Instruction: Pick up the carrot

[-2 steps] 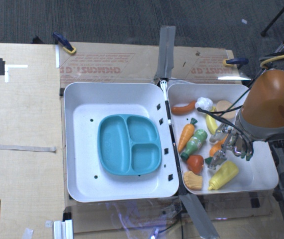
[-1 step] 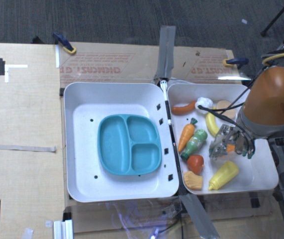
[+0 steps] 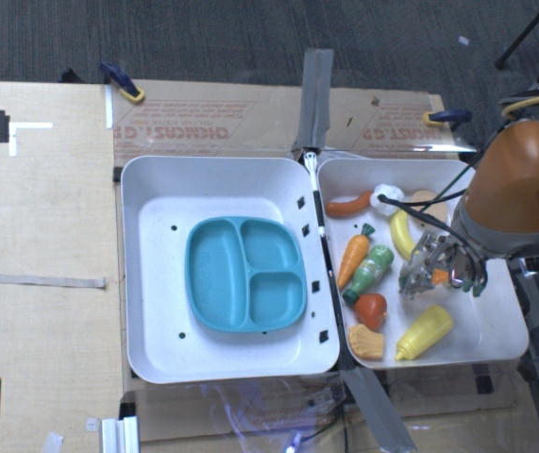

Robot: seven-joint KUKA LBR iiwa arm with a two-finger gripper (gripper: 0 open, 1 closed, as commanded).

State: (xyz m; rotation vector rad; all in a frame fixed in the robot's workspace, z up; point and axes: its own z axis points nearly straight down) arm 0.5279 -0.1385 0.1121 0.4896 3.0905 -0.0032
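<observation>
- Nearest to the camera, at the front of the right bin (image 3: 505, 347), lie a yellow squeeze bottle (image 3: 425, 333) and a pale piece of bread (image 3: 366, 344), with a small tomato (image 3: 370, 308) just behind the bread.
- Behind these, the carrot (image 3: 352, 259) lies on the floor of the same bin, close to its left wall, with the green top pointing to the back and the orange tip pointing to the front.
- A green bottle (image 3: 371, 270) lies against the right side of the carrot, and a banana (image 3: 401, 234) and a sausage (image 3: 348, 205) are a little further back.
- By my judgement the task is at an early stage: the carrot rests in the bin, nothing lifts it, and the reach, the grasp and the lift are all left to do.
- The gripper (image 3: 431, 270) hangs low over the middle of the right bin, below the orange band of the arm (image 3: 519, 187).
- I cannot tell how its jaws stand, because the metal parts blend together from this angle, and I see no object between them.
- From the gripper, the carrot is near, to the left in the view, and the green bottle lies between the two.
- Because the bottle touches the carrot, I think a grasp from that side could catch the bottle too.
- The left bin (image 3: 146, 253) holds a blue divided plate (image 3: 247, 274), which has no part in this task.
</observation>
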